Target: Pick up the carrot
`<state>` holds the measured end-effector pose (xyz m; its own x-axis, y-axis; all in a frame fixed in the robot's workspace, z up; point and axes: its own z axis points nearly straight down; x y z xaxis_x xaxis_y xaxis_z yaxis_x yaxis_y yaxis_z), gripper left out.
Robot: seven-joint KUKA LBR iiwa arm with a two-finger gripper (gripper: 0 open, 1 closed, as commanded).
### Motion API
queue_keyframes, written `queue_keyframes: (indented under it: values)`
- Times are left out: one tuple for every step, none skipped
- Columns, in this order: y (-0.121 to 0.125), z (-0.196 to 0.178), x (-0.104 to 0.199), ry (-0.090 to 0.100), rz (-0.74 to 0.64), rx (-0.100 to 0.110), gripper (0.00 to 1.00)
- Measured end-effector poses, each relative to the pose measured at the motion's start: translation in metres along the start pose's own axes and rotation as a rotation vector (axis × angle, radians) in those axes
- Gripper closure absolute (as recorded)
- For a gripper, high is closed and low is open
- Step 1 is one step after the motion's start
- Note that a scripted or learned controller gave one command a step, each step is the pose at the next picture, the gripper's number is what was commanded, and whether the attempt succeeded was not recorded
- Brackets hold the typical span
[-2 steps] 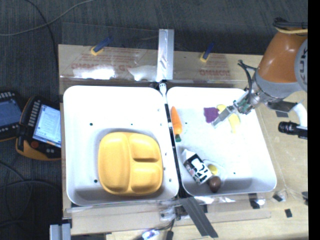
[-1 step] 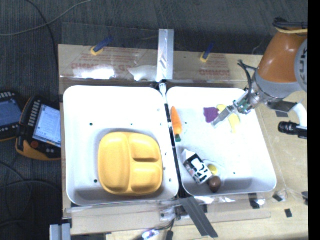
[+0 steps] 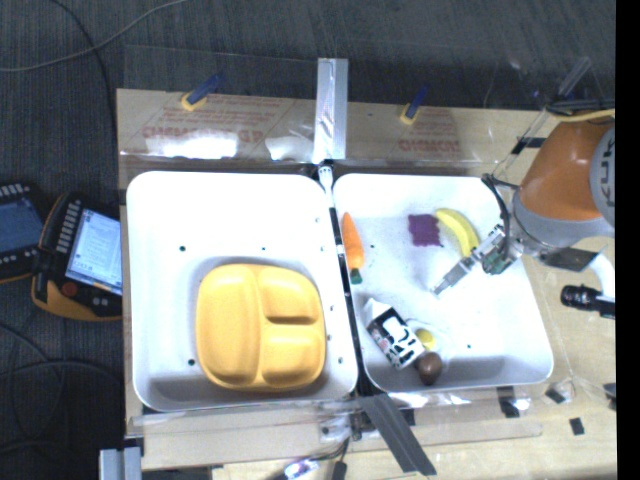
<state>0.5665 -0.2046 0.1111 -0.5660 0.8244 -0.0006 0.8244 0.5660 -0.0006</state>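
Bins sit side by side on the bench: the left bin (image 3: pixel 160 268) holds a yellow divided tray (image 3: pixel 262 325), and the right bin (image 3: pixel 520 338) holds the small items. The gripper (image 3: pixel 447 280) hangs over the right bin near a banana (image 3: pixel 459 231) and a purple block (image 3: pixel 425 230); whether its fingers are apart is too small to tell, and nothing shows between them. The carrot (image 3: pixel 352 244) lies lengthwise against the right bin's left wall, well apart from the gripper. A black-and-white box (image 3: pixel 393 335) rests nearer the front.
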Motion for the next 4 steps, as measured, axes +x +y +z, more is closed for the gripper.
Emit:
queue_keyframes:
  values:
    - [-0.062,-0.066,0.055,0.002,0.109,-0.001,0.0]
    - [-0.063,-0.041,0.054,0.003,0.186,0.0,0.0]
    - [-0.018,-0.009,0.119,-0.006,0.03,0.0,0.0]
    - [-0.032,-0.005,0.072,0.001,0.265,0.001,0.0]
